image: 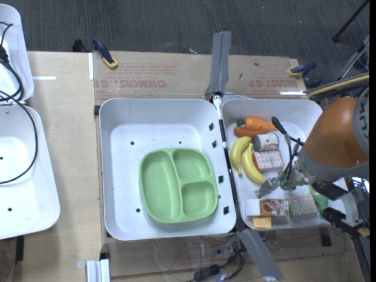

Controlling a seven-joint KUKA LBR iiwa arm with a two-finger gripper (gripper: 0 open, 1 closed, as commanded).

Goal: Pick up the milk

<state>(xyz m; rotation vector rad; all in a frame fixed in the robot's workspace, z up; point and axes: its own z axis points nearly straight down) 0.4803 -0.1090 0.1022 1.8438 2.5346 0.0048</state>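
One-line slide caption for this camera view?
Arm's tool low in the right bin among bananas, carrot and small cartons; green divided plate in the left bin.

Bright, even overhead light, soft shadows, mild glare on the white bins (111, 157), slight overall softness.

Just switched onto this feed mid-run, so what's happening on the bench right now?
The arm reaches in from the right with its gripper low in the right bin, among the toy food: bananas, a carrot, a small can and some flat packets. Nothing can be seen held in it, and I cannot tell which item is the milk. The left bin holds a green divided plate.
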